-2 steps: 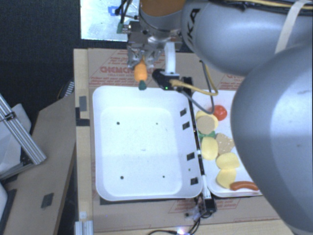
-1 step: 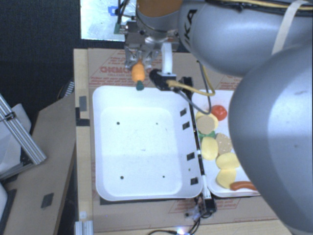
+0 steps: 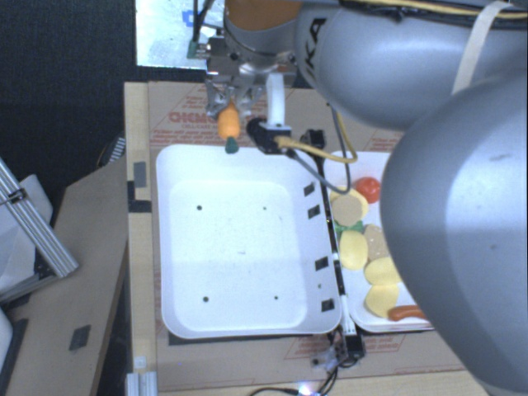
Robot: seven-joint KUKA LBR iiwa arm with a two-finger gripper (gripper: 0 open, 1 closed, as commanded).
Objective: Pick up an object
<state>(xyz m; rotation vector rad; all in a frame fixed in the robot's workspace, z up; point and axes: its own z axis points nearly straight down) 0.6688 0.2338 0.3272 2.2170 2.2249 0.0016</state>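
A small orange toy carrot (image 3: 228, 124) with a green tip hangs between the fingers of my gripper (image 3: 226, 110), which is shut on it. The gripper and carrot hover over the far rim of the left white bin (image 3: 169, 246), near its back middle. The grey arm fills the upper right and hides much of the right bin (image 3: 363, 320). In the visible strip of the right bin lie a red tomato (image 3: 369, 188), a beige round piece (image 3: 347, 209), several yellow pieces (image 3: 354, 250) and an orange sausage (image 3: 405, 312).
A black cable (image 3: 301, 157) runs from the wrist across the divider between the bins. Cardboard (image 3: 177, 114) lines the bench around the bins. A metal frame piece (image 3: 37, 229) stands at the left edge.
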